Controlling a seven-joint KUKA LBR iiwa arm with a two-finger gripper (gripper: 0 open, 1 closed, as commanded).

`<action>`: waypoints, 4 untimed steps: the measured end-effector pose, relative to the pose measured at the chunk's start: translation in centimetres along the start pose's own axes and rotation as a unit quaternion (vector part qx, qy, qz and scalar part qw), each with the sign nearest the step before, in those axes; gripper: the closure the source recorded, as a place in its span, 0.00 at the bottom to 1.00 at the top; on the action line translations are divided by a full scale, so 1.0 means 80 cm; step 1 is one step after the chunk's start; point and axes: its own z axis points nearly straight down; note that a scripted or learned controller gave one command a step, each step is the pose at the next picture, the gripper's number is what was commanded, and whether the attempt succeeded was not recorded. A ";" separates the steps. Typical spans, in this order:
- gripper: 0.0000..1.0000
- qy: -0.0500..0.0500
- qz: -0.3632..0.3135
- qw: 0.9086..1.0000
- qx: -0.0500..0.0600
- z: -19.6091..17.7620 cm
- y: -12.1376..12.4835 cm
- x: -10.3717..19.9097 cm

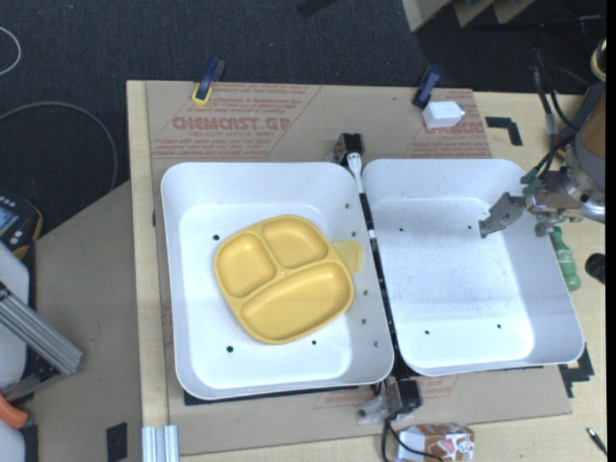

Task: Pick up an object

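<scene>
Two white bins sit side by side on the tabletop (289,114), which is brown board with red print. The left bin (188,287) holds a yellow plate (282,277). The plate has three parts: two small ones at the far side and one big one at the near side. It lies flat near the middle of its bin, turned a bit. A small yellow tab (348,254) pokes out from under its right edge, close to the wall between the bins.

The right bin (462,316) shows a bare white floor with small dark dots on it. A black strip (371,248) runs between the two bins. A black clip (348,146) sits at its far end, and a clip with wires (399,397) sits at its near end. A blue clamp with a yellow tip (205,83) and a blue clamp with a white block (435,104) sit on the far side of the tabletop. A green thing (565,261) lies along the right bin's right rim.

The claw (500,215) hangs over the far right part of the right bin, well away from the plate. One grey finger points down and left. I cannot tell if the claw is spread or closed. Nothing shows in it.
</scene>
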 end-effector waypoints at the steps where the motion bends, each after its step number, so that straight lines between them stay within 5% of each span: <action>1: 0.00 -0.002 -0.001 1.000 -0.008 -0.199 -0.084 0.021; 2: 0.00 -0.002 -0.002 1.000 -0.012 -0.396 -0.082 0.053; 3: 1.00 -0.002 -0.001 1.000 -0.003 -0.397 -0.082 0.052; 4: 1.00 0.001 0.001 1.000 0.005 -0.260 -0.084 0.056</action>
